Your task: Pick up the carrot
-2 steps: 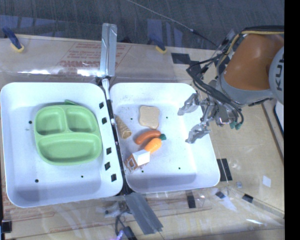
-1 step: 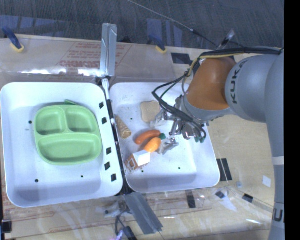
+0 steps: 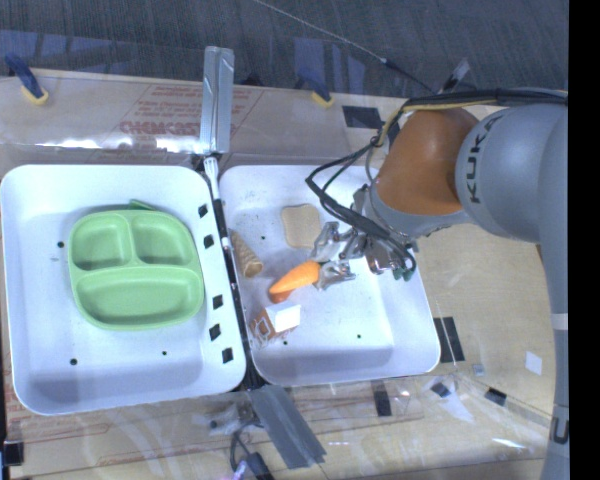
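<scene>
Though fingers unclear, so grip and opening untellable: pincer (image 3: 332, 268) at carrot (image 3: 294, 279) end, right bin (image 3: 410, 338).

Green tray (image 3: 136, 268), bread slice (image 3: 299, 225)

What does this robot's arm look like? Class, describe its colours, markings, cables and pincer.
The arm is smooth grey with a rounded orange band above the wrist and dark "KU" lettering. Black cables loop beside the wrist. The pincer is small, metallic silver.
</scene>
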Available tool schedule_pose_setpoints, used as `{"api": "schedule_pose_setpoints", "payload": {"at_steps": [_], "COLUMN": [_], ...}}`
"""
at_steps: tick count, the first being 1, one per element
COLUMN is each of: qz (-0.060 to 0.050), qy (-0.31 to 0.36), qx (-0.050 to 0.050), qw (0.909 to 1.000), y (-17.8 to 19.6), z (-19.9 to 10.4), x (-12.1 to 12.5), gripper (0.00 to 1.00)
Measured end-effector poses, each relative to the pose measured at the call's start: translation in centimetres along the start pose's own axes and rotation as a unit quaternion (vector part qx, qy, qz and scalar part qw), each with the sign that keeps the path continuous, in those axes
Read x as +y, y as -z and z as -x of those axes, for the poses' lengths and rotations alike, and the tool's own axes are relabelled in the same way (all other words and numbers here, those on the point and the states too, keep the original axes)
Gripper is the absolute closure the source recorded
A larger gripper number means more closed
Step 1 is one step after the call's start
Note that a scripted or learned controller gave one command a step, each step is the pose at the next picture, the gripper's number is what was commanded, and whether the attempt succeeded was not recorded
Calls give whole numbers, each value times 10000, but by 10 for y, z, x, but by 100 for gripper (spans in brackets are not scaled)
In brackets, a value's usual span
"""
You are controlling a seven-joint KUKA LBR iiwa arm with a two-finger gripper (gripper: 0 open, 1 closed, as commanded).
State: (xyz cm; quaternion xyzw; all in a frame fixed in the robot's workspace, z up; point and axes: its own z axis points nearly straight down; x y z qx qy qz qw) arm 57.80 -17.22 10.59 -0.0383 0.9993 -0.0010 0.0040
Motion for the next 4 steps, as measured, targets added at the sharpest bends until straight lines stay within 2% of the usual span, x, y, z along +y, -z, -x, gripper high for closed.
{"api": "schedule_pose_setpoints", "payload": {"at_steps": [1,2,3,4], "qz": [0,12,12,15], "qy": [490,869,123,73], "qx": [-9,0,43,31], "qw": [9988,9962,9999,10000], "y": [85,154,131,133], "z": [27,16,-63,-13], "x": [22,107,133,179], "gripper": [100,100,100,100]}}
